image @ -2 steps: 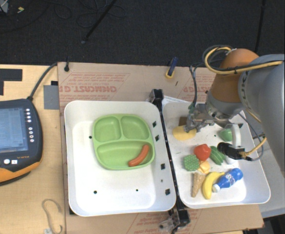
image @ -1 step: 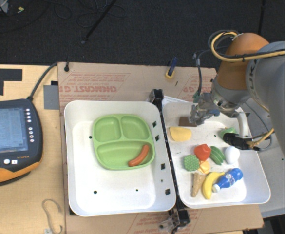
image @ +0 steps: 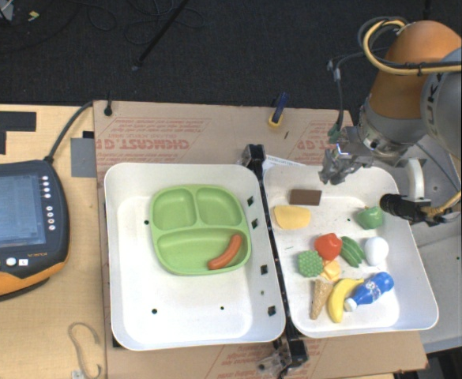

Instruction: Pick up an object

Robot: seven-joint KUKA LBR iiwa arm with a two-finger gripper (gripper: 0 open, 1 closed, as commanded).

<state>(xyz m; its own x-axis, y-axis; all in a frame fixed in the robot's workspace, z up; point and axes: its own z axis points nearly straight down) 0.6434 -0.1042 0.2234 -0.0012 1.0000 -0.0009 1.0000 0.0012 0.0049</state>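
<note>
On your left, the left bin (image: 128,290) holds a green tray (image: 185,221) with a sausage (image: 225,252) in its front compartment. The right bin (image: 408,310) holds a brown block (image: 305,197), yellow lump (image: 292,216), tomato (image: 328,245), banana (image: 337,299) and bottle (image: 370,290). The hand (image: 336,164) hangs over its far edge, gripping nothing; open or closed, you cannot tell.

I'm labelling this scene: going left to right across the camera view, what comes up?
Grey-and-orange handheld screen pendant → green divided plastic plate → orange-red toy sausage → yellow oval toy → red toy pepper → blue-and-white toy bottle.
</note>
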